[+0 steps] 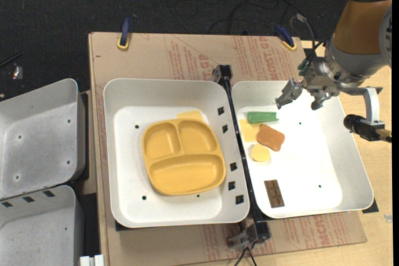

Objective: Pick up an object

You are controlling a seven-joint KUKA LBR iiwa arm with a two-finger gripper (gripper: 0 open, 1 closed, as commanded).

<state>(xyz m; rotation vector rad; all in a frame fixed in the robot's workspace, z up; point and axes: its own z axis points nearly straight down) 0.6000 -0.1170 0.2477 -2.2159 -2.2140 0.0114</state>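
While pincer point(300, 95) hovers open, empty, over right bin point(330, 159), green block point(262, 116) lies just left and below it, long axis running left-right; orange piece point(271, 137) beside block.

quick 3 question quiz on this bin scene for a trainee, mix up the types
1. True or false: the yellow tray lies in the right bin.
2. Which thing lies nearest the gripper? A) green block B) brown block C) yellow tray
3. Fill in: the orange piece lies just below the ____ block.

Key: 1 false, it lies in the left bin. 2 A. 3 green.
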